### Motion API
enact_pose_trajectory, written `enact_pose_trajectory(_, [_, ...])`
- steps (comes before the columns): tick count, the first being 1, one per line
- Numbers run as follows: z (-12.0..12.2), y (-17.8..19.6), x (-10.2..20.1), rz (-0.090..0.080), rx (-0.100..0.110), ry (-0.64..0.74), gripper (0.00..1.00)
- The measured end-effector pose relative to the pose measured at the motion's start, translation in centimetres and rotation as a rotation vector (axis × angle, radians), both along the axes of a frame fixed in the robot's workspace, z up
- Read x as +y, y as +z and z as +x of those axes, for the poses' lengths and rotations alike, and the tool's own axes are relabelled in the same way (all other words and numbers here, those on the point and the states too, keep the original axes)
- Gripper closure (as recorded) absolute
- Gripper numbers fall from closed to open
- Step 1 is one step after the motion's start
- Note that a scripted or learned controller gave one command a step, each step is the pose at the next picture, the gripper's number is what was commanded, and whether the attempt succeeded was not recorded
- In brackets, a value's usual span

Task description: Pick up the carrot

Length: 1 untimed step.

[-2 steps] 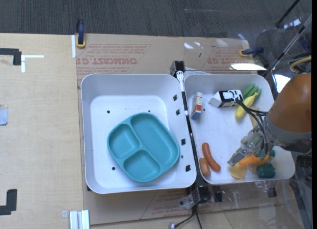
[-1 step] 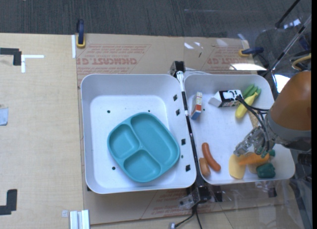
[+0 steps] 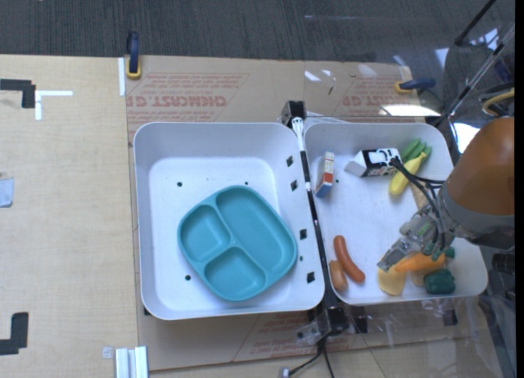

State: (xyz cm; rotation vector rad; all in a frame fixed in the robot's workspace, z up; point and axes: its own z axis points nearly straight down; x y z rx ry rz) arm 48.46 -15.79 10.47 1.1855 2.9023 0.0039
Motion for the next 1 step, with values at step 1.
enact_pose_trajectory(1, [0.24, 0.72, -0.05, 0.000, -0.004, -0.003, 1.00])
